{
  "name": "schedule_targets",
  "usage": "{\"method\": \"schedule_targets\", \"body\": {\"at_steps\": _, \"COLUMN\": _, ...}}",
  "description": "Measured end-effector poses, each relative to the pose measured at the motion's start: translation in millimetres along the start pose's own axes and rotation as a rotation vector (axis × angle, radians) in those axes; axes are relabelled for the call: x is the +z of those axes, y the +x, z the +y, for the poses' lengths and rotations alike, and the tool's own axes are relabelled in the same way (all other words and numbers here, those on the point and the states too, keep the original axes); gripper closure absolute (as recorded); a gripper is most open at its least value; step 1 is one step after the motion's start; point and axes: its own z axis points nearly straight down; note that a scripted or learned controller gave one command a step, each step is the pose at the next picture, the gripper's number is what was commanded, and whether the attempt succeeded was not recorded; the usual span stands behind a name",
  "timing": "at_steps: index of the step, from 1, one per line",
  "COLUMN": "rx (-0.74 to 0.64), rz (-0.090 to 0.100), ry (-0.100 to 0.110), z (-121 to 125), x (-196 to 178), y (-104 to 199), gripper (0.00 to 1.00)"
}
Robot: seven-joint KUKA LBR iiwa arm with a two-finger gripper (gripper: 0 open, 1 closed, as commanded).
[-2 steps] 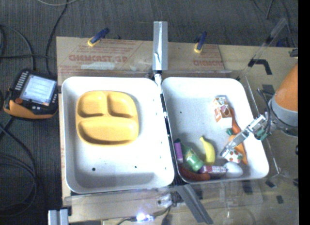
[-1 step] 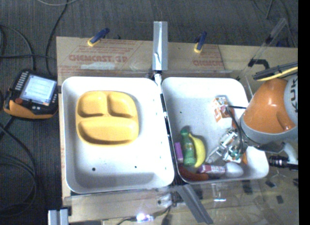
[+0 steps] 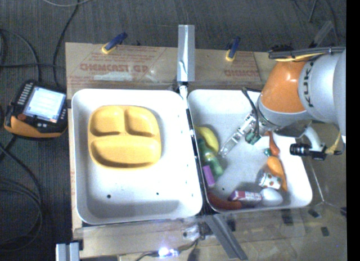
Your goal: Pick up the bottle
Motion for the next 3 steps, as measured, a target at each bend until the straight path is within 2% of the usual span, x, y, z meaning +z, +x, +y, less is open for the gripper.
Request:
{"method": "schedule_targets", "body": {"at_steps": 1, "rx": -0.015, "rz": 0.003, "ry": 0.001, "z": -14.4, "x": 0.2, "y": -12.0, "gripper": 0.00}}
{"method": "schedule_targets", "body": {"at_steps": 2, "rx": 0.073, "rz": -0.014, "ry": 0.004, "z": -2.1, "x": -2.9, "y": 27.9, "gripper": 0.00}}
{"method": "schedule_targets", "body": {"at_steps": 3, "rx": 0.139, "rz": 0.001, "ry": -0.001, "z": -80.0, "x": -0.9, "y": -34.2, "gripper": 0.00}}
